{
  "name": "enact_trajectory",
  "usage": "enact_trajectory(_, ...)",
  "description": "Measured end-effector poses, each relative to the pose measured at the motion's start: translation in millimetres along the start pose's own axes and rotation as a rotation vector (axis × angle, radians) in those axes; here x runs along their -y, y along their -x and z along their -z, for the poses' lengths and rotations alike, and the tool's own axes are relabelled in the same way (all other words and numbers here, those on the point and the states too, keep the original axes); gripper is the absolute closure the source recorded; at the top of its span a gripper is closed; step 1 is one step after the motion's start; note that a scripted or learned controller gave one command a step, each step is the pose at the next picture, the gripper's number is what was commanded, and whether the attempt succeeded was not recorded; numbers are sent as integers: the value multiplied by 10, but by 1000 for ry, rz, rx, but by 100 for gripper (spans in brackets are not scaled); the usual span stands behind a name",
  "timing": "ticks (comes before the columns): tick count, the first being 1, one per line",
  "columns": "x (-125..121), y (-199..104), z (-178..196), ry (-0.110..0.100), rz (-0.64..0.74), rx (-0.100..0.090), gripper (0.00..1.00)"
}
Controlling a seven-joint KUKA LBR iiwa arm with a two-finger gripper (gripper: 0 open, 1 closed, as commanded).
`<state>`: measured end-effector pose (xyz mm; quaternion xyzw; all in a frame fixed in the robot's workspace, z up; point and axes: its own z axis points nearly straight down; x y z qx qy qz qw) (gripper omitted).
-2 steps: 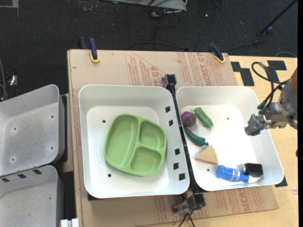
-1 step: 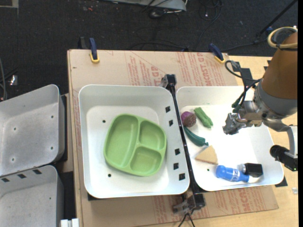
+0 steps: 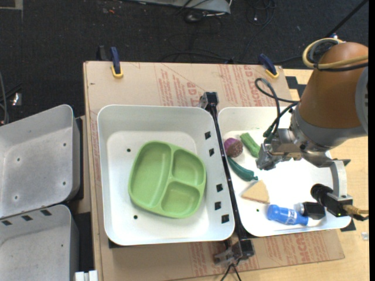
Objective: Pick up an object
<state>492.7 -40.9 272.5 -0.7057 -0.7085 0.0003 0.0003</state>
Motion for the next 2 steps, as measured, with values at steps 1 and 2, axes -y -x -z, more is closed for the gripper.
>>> enact_trajectory(1, -70, -490, 18, 1, 2, 0, 100)
enact_trajectory(2, -171, -1012, -193, -2, 3, 0, 100)
